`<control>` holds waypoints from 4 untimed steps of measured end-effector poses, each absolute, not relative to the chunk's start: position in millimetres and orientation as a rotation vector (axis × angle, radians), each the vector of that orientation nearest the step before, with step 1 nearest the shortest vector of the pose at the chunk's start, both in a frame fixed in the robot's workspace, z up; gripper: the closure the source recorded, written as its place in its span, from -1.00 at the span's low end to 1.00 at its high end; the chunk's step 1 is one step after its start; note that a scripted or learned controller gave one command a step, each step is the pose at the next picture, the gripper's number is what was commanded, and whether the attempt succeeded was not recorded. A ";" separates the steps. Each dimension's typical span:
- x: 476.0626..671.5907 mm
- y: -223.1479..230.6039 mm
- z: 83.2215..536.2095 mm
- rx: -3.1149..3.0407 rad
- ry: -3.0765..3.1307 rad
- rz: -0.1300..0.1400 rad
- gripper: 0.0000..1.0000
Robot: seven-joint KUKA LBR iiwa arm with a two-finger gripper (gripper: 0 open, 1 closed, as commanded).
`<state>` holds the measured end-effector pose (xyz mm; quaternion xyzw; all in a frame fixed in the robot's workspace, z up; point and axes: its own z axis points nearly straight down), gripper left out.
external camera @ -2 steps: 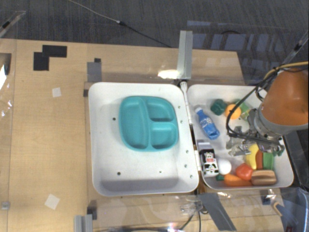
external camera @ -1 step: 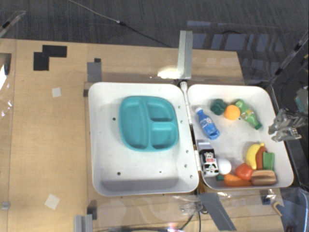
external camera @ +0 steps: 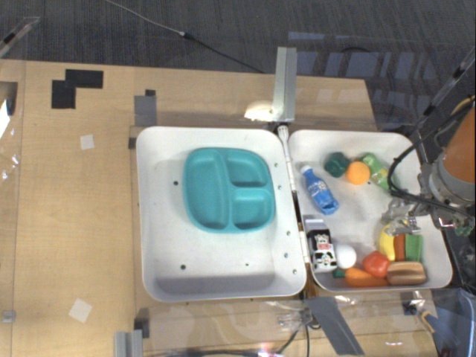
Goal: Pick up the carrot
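The carrot (external camera: 358, 277) is orange with a small green end. It lies flat against the near wall of the right bin (external camera: 372, 141), just left of a red vegetable (external camera: 376, 263). My gripper (external camera: 400, 222) hangs over the right side of that bin, above a yellow banana (external camera: 387, 242). It is up and to the right of the carrot and apart from it. The arm's wrist and cables cover the bin's right rim.
Packed around the carrot are a hot dog bun (external camera: 406, 274), a red stick (external camera: 399, 248), a green piece (external camera: 413, 246), a white ball (external camera: 346, 257) and a small carton (external camera: 320, 244). Farther back lie a blue bottle (external camera: 319, 190) and an orange (external camera: 358, 172). The left bin holds a teal divided plate (external camera: 229, 189).
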<state>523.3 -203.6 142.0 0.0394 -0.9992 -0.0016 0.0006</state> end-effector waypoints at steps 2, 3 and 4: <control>522.3 -207.2 334.3 -0.059 -3.164 0.014 1.00; 505.3 -205.8 226.1 0.707 -3.066 0.002 1.00; 520.1 -167.1 143.7 0.745 -3.057 -0.003 1.00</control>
